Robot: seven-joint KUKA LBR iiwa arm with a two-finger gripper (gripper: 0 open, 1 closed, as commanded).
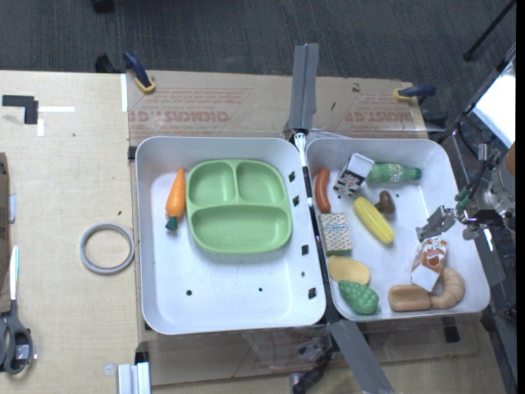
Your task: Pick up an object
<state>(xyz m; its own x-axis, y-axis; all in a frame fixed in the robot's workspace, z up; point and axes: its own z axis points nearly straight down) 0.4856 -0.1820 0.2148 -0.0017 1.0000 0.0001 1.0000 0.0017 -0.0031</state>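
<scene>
The right bin (459, 179) holds several toy foods. Among them are a yellow corn cob (373, 220), a green bottle (394, 172), a red sausage (322, 189), a small brown piece (385, 202) and a black and white carton (353, 175). An orange and white packet (431, 259) lies by the bin's right wall, above a croissant (450, 288) and a brown bun (409, 298). My gripper (435, 222) reaches in from the right and hangs low just above the packet's top end. Nothing visibly hangs from it.
A checked cracker box (335, 233), a yellow slice (349, 269) and a green knobbly piece (358, 297) line the right bin's left side. The left bin (230, 290) holds a green divided plate (239, 206) and a carrot (175, 195). A tape ring (107, 247) and scissors (15, 335) lie on the bench.
</scene>
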